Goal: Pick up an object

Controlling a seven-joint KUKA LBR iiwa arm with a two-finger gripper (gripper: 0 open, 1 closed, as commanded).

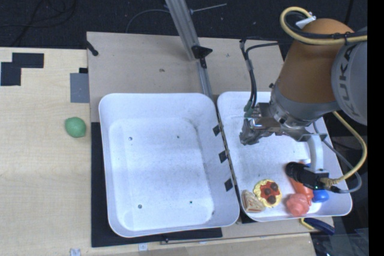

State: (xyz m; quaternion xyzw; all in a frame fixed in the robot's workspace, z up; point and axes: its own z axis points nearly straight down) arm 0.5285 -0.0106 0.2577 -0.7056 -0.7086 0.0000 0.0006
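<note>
Gripper [251, 132]: I see it over the right bin [240, 106], grip state I can't tell.
Toys: pizza slice [267, 192], sandwich [252, 201], red piece [297, 204] at that bin's near edge.
Green ball [75, 127]: on the bench, left of both bins.

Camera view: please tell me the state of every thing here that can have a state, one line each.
gripper: low in the right bin, holding nothing that can be seen
right bin: holds toys along its near edge
left bin: flat on the bench
green ball: resting on the bench, outside both bins
</note>
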